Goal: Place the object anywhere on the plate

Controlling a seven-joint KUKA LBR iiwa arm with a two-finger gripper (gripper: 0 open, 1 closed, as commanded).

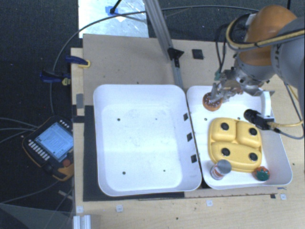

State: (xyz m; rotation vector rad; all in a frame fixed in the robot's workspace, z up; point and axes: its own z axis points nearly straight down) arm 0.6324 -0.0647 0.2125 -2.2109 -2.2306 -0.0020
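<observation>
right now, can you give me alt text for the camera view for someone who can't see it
A grey and orange arm reaches in from the right, its gripper low over a small brown object at the far end of the right bin. Nearer in that bin lie a yellow sectioned plate, a small can and a green and red ball; the left bin sits beside it.

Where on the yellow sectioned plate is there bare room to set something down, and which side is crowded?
The yellow sectioned plastic plate has all four compartments bare. Its near edge is crowded: a small grey-and-red can touches the corner nearest the left bin and a small green-and-red ball sits by the other. The gripper hangs over a brown round object beyond the far edge.
</observation>
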